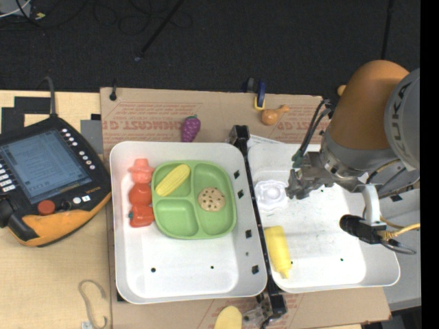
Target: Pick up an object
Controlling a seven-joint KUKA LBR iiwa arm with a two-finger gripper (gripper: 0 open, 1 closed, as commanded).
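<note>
Arm: grey, orange band (370, 105) above the wrist, reaching in from the right.
Wrist: angled downward.
Gripper (296, 189): dark, hanging low, tips pointing down-left.

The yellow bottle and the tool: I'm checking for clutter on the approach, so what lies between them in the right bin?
In the camera view, bare white bin floor separates the yellow bottle from the tool. A clear plastic piece sits beside the tool.

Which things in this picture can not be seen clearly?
- Gripper: its fingers are dark and small, camera view; open or shut is unclear.
- Clear object in the right bin: transparent, so its shape is hard to read.
- Yellow object: partly cut by the bottom edge.
</note>
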